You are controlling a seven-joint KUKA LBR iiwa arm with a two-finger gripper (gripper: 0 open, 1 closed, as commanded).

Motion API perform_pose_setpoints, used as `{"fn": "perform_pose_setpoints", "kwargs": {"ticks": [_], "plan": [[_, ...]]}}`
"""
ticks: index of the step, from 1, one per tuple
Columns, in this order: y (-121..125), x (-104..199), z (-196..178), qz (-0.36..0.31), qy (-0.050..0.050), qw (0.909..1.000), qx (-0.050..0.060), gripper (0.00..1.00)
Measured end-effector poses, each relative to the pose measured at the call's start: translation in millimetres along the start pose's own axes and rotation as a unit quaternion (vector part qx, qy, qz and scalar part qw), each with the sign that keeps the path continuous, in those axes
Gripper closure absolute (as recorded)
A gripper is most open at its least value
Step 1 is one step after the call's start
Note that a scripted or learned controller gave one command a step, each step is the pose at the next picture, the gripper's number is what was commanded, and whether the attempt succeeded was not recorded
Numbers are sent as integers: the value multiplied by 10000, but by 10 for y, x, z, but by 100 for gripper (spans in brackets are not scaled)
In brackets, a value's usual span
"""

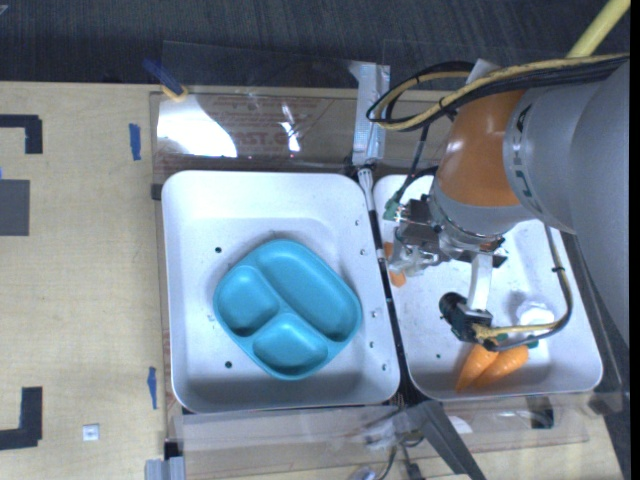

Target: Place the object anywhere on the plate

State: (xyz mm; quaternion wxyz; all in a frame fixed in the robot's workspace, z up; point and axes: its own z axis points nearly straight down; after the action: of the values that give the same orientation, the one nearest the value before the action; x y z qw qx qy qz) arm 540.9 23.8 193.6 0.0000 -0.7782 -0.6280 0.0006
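Well, carrot (490, 364) lies apart from tool (407, 256), R bin (437, 366).

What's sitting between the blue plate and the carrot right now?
Nothing loose. In the camera view, only bare white bin floor and the two bins' adjoining rims separate the plate from the carrot.

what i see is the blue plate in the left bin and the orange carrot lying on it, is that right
Not quite. The blue plate does sit in the left bin, but the orange carrot is not lying on it. The carrot lies in the right bin, near that bin's front edge, as the camera view shows.
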Motion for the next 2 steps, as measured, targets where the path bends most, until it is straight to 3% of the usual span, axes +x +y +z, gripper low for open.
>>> {"fn": "perform_pose_setpoints", "kwargs": {"ticks": [1,2], "plan": [[-492,-629,-791,2287,0,9735,-1,100],[21,-297,-68,2312,-14,9729,41,100]]}}
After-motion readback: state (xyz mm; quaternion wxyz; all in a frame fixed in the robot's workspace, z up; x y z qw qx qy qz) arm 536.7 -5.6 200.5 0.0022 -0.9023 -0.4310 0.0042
